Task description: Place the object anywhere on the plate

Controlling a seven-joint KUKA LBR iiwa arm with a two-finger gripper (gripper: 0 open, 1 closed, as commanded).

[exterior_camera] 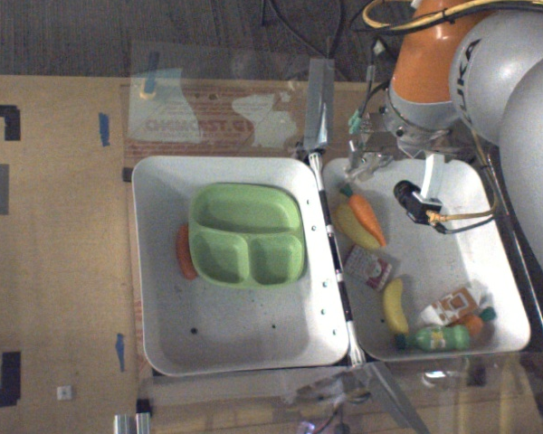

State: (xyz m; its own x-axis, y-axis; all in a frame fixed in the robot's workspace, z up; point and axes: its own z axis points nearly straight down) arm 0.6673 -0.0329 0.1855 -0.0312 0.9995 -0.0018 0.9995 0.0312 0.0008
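1. From the one camera above the bench we look down on two shallow white bins side by side: the left bin (pixel 163 324) and the right bin (pixel 502 278)
2. In the left bin we see a green plate (pixel 247 235) with three compartments, sitting toward the bin's far half; nothing lies in its compartments
3. Touching the plate's left edge, on the bin floor, lies a small orange piece (pixel 185 250), long and narrow
4. The grey arm (pixel 502 61) with its orange band reaches in from the right, and its gripper (pixel 369 159) hangs over the far left corner of the right bin; we cannot tell how its tool end is set, and we see nothing held in it
5. Just below the gripper, near the right bin's left wall, lie a carrot (pixel 366 215) and a yellow piece (pixel 357 228), touching each other
6. Nearer the camera we see a small packet (pixel 369 268), then a banana (pixel 395 306)
7. Along the right bin's near edge lie a green bottle (pixel 434 338) and a small carton (pixel 452 306)
8. A black cable (pixel 416 202) from the arm hangs over the right bin's middle
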